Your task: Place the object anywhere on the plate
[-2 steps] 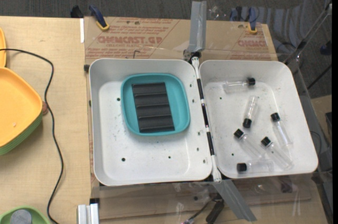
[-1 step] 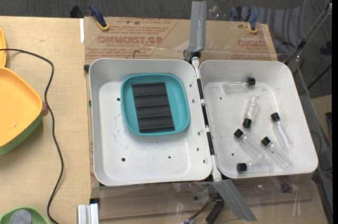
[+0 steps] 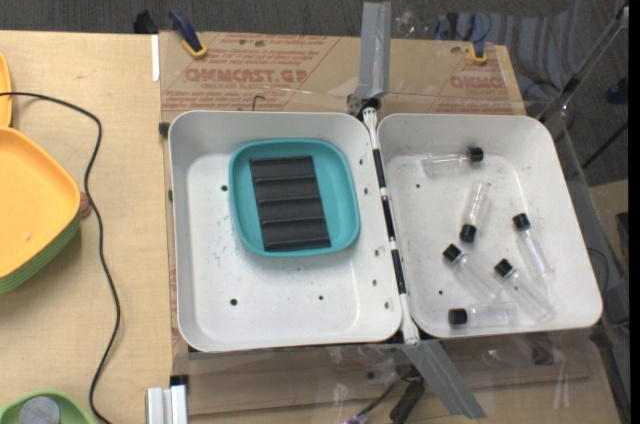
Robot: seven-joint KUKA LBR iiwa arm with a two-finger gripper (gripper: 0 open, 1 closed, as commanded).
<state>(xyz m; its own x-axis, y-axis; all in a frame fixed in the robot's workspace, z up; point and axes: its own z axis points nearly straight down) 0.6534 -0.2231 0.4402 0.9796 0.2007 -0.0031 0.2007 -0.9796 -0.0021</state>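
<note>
**A:** While the capped tubes [image 3: 477, 210] are all lying in the right bin [image 3: 428, 212], none of them is sitting on the plate [image 3: 344, 202]. So we are looking at the pick-up, I am judging. How is the claw standing?

**B:** I am not able to tell whether it is spread or pressed together, so I am planning from the bins alone. The teal plate is resting in the left bin [image 3: 200, 292], towards its far edge, and it is carrying a black ribbed insert [image 3: 289, 203].

**A:** Which tube are you favouring?

**B:** I am leaning towards the one lying alone along the far edge of the right bin [image 3: 452, 159]. Nothing is touching it. The ones nearer the front right corner are crowding each other, and one by the front edge [image 3: 488, 315] is hugging the wall.

**A:** And the grip?

**B:** I am thinking of closing across the tube's width, near its middle. Clear round plastic is probably going to roll or slip, so I am advising a slow, square descent.

**A:** Then the crossing?

**B:** I am suggesting lifting well over the two walls meeting between the bins, and releasing low over the insert, with the tube lying along its ribs, so it is not rolling off.
</note>
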